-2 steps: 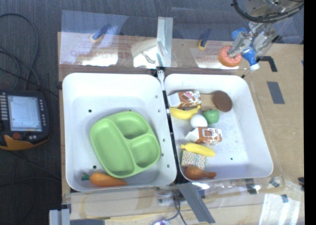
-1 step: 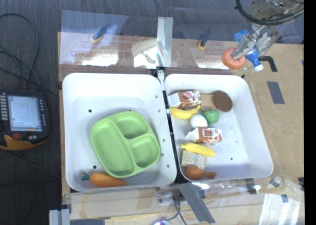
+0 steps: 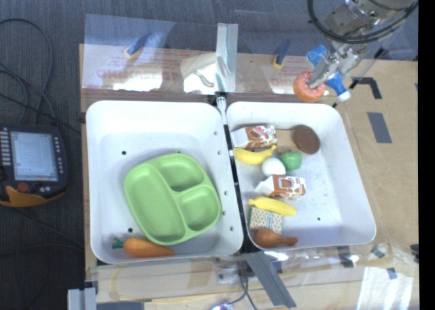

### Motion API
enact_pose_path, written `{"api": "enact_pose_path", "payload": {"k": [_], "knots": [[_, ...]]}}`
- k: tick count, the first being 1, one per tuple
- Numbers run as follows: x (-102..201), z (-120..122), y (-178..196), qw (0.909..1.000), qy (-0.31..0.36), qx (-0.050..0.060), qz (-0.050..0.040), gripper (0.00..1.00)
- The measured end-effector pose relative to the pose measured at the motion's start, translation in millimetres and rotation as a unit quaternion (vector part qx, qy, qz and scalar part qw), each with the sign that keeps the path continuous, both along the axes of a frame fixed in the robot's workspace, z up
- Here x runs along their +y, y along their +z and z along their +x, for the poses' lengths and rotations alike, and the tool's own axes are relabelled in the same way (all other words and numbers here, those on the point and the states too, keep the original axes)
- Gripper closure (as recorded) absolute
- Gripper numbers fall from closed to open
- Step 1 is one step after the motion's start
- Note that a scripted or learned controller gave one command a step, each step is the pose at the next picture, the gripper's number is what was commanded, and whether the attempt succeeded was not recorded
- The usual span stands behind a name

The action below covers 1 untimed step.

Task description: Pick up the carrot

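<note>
The carrot [image 3: 144, 248], orange with a small green top, lies along the front wall of the left bin [image 3: 109, 132], just in front of a green divided plate [image 3: 173, 197]. My gripper [image 3: 317, 81] hangs far from it, over the back rim of the right bin [image 3: 353, 186] at the upper right. An orange ring-shaped toy [image 3: 307, 89] sits at its fingertips, and the fingers look closed on it.
The right bin holds two bananas [image 3: 254, 156], two small cartons [image 3: 287, 185], a white egg [image 3: 274, 166], a green piece [image 3: 292, 160], a brown round piece [image 3: 306, 139], a patterned box [image 3: 265, 220] and a drumstick [image 3: 274, 238]. A teach pendant [image 3: 30, 162] lies at far left.
</note>
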<state>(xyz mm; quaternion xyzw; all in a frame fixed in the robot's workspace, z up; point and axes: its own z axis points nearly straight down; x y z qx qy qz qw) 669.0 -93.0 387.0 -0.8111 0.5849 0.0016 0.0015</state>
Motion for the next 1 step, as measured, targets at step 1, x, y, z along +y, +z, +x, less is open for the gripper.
{"api": "enact_pose_path", "payload": {"k": [1], "knots": [[30.9,-0.1,30.0,0.9993,0.038,-0.002,-0.0001,1.0]]}}
